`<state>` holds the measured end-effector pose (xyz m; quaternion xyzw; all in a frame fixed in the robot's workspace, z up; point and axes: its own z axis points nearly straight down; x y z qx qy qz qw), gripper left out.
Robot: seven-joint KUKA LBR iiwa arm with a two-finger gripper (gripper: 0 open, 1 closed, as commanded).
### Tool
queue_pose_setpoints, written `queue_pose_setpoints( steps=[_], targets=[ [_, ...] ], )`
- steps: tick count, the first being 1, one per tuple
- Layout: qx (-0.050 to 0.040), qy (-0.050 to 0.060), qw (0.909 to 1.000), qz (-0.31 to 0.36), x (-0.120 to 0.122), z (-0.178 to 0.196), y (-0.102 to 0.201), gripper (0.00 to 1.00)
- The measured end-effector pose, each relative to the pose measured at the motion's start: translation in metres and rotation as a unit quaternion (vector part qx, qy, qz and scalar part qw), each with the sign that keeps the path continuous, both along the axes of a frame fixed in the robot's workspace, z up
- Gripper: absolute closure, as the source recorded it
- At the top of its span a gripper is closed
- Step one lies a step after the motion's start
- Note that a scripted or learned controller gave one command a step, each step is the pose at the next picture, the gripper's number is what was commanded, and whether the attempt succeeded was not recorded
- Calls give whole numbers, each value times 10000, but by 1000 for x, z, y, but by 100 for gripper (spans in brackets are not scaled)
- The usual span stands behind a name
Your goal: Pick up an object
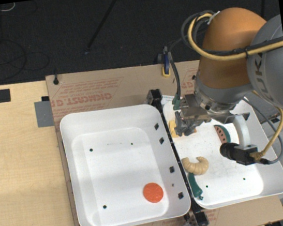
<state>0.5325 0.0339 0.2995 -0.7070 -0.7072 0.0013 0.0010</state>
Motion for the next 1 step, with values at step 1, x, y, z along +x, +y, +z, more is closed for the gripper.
queue_pose_setpoints(
  steps=[1],
  targets=[
    [-2,4,10000,-1,-34,-7,-22,100]
  ],
)
